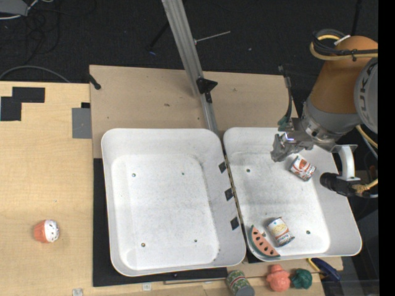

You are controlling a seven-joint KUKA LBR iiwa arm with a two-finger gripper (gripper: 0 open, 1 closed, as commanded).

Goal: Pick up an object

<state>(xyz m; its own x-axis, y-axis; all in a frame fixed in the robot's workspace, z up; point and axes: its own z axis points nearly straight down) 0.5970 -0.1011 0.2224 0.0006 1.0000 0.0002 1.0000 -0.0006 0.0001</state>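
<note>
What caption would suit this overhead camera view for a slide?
Grey-and-orange arm's gripper poised over the right bin, beside a small red-and-white can; watermelon slice and another can lie nearer.

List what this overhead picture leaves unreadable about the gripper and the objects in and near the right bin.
- Gripper: too small and blurred to tell how it stands.
- Red and white can: label too small to read.
- Watermelon slice: on the right bin front rim; how much overhangs is unclear.
- Dark green object, pink toy and green toy: partly cut off near the bottom edge, kind unclear.
</note>
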